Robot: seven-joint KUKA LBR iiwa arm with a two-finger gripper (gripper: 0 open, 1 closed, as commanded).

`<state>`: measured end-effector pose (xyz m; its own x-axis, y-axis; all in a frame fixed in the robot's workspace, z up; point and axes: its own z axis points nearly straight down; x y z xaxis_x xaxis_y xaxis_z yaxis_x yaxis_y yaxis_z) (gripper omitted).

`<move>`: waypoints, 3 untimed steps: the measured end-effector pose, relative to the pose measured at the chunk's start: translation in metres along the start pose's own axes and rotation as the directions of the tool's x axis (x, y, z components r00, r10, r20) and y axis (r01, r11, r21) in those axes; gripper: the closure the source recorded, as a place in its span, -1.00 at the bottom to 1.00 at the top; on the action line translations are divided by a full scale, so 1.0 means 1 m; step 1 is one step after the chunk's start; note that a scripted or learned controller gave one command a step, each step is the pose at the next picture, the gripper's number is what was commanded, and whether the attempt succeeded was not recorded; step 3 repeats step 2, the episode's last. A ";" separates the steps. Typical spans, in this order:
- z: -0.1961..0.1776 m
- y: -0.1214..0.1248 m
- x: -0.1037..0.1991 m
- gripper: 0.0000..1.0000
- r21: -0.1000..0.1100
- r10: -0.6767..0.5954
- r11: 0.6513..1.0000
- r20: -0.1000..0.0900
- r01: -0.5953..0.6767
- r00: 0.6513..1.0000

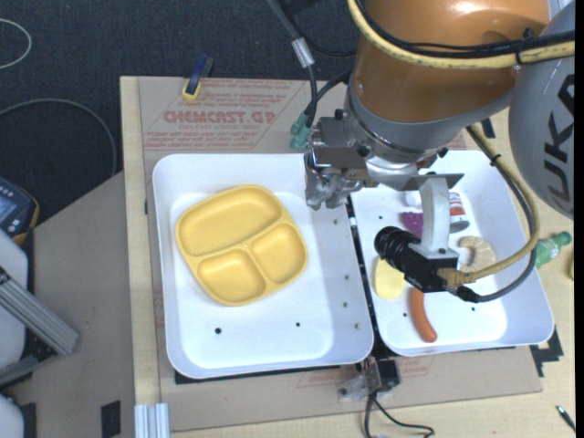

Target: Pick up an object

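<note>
Nearest the camera, well to the near side of the gripper point(321, 194) and off to the view's right of it, a smooth orange sausage-shaped piece point(422, 318) lies on the floor of the right bin point(497, 322). Just beyond it, and closer to the gripper, is a flat, pale yellow rounded piece point(387, 284), partly covered by robot hardware.

On the gripper's other side, to the view's left and a little nearer than it, a glossy yellow plastic plate point(241, 243) with three moulded compartments and rounded corners sits flat in the left bin point(274, 340). It stands apart from the gripper, with bare white floor between them.

The gripper itself is dull grey metal. It hangs over the far end of the seam where the two bins meet, at the left bin's far right corner. Whether it is parted or closed cannot be told from here, and nothing can be seen held in it.

To the view's right of the gripper, at about its depth, lie a small purple piece point(413, 219), a red-and-white piece point(456, 212) and a knobbly beige piece point(475, 247), all in the right bin.

Above the gripper swells the arm's shiny orange band point(447, 26). Beyond it, to the view's left, a brown cardboard sheet point(219, 121) with red lettering lies under the bins, with a small blue-and-yellow clip point(194, 80) at its far edge.
</note>
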<state>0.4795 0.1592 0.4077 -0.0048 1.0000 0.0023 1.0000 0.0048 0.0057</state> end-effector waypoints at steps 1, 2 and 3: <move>-0.009 0.000 -0.001 1.00 0.001 0.002 1.000 0.002 -0.002 1.000; -0.019 0.001 -0.001 1.00 -0.002 0.000 1.000 0.001 0.000 1.000; -0.019 0.001 -0.001 1.00 -0.002 0.000 1.000 0.001 0.000 1.000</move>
